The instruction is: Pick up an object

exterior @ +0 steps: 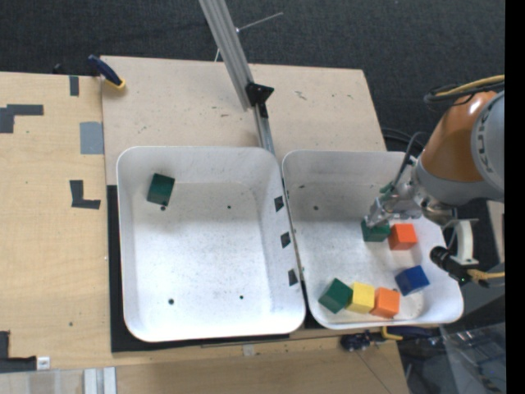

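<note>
I see the gripper [378,222] down in the right bin [328,171], its tips on a dark green block [376,233], but I cannot tell how wide the jaws stand or whether they grip it. Just right of them sits an orange cube [403,236]; further toward the near wall lie a blue cube [412,280] and a row of green block [335,295], yellow block [362,297] and orange block [386,302]. Far left, in the other bin [197,318], lies a green cube [161,189].

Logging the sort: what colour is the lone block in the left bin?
Dark green; the block shows plainly in the camera view.
</note>
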